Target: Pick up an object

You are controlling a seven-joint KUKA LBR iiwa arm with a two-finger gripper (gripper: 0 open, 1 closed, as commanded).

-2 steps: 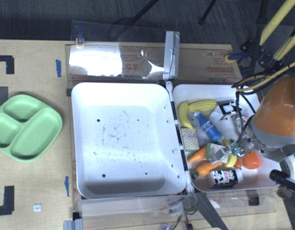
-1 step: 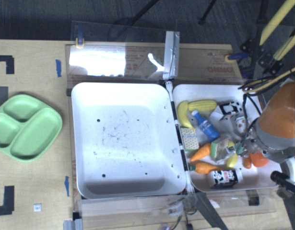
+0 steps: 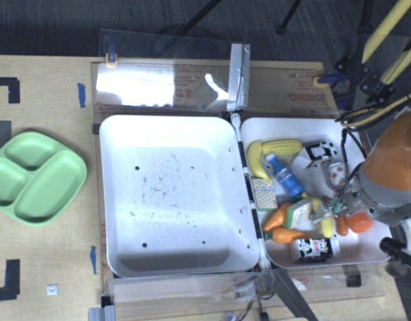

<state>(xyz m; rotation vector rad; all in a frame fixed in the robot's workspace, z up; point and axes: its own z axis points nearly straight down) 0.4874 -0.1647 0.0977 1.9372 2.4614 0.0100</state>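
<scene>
The object to be picked — any of the toys (image 3: pixel 292 209) heaped in the right bin (image 3: pixel 365 256) — lay unlifted, the arm (image 3: pixel 392 172) low over that heap's right side, its jaws' state impossible to tell — the pick seemed undone.

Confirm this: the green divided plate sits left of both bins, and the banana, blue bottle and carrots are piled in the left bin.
One slip: the camera view shows the banana, blue bottle and carrots piled in the right bin. The green divided plate does sit left of both bins.
</scene>
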